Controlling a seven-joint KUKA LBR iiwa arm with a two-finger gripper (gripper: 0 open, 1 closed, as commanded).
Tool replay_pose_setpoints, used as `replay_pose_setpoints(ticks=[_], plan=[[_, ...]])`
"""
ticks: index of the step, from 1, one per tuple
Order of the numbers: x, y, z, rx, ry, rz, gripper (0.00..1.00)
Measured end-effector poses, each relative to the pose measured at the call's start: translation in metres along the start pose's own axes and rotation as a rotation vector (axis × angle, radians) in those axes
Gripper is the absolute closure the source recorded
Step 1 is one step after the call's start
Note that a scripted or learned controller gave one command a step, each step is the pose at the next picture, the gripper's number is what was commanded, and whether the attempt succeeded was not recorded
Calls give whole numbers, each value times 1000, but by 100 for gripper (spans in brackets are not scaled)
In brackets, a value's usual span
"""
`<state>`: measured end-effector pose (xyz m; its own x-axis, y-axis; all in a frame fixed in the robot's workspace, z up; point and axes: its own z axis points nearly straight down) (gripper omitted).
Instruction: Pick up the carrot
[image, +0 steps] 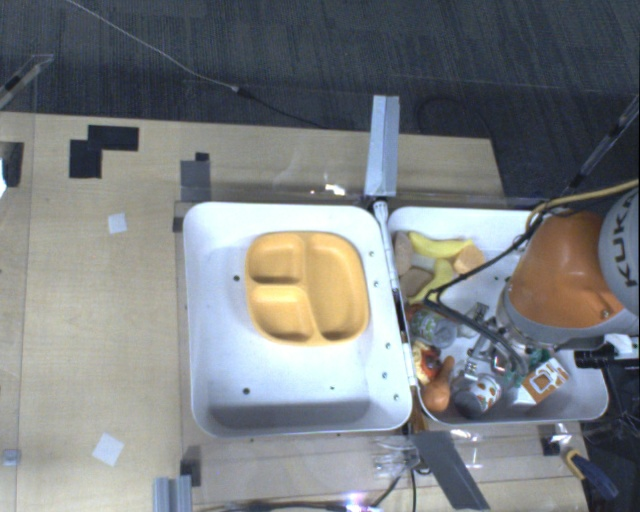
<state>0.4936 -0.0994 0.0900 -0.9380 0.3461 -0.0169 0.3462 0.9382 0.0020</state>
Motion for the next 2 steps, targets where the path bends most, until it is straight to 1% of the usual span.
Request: replay_pose_setpoints(ticks=[1,2], plan=[[-9,-30,0,-3,0,-172,0],[4,5,-1,9,-6,27,0]])
